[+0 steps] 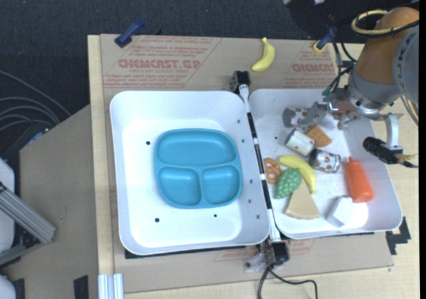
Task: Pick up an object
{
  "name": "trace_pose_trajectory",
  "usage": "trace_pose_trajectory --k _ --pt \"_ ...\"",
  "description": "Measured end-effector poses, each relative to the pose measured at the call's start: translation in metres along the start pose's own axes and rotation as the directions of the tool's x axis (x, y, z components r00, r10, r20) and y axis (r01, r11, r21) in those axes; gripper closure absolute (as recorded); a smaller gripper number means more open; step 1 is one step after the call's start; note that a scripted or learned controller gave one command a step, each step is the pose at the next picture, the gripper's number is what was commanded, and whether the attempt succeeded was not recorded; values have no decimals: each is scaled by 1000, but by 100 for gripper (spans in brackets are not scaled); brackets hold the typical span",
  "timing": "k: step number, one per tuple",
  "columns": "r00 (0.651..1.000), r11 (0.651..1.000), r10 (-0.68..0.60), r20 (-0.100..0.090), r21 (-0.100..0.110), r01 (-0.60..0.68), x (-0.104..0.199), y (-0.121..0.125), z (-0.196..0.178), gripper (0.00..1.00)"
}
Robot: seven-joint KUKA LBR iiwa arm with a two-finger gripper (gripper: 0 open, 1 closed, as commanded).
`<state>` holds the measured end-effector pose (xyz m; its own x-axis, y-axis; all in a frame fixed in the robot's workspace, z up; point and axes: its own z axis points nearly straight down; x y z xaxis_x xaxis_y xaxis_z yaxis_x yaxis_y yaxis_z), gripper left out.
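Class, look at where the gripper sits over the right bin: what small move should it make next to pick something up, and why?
Probably a short descent. The gripper hangs at the right bin's far end above a small grey toy, with nothing visibly held.

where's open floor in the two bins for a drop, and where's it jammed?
Left bin: bare white floor rings the blue divided plate, widest along the near edge and left wall. Right bin: crowded through the middle, with the banana, green grapes, pretzel, wedge and orange bottle. A bare strip lies along its far wall.
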<state>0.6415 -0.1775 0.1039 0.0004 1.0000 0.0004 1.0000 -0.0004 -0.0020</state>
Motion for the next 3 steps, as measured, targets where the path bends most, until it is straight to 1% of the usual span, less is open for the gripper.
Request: trace_pose_trajectory --k 1,2,3 --pt "1000 999 -3 -1 47 3 27 14 26 0" --pt "1000 999 -2 -3 46 3 28 15 15 100" --pt "1000 999 -3 -3 47 3 28 15 15 0"
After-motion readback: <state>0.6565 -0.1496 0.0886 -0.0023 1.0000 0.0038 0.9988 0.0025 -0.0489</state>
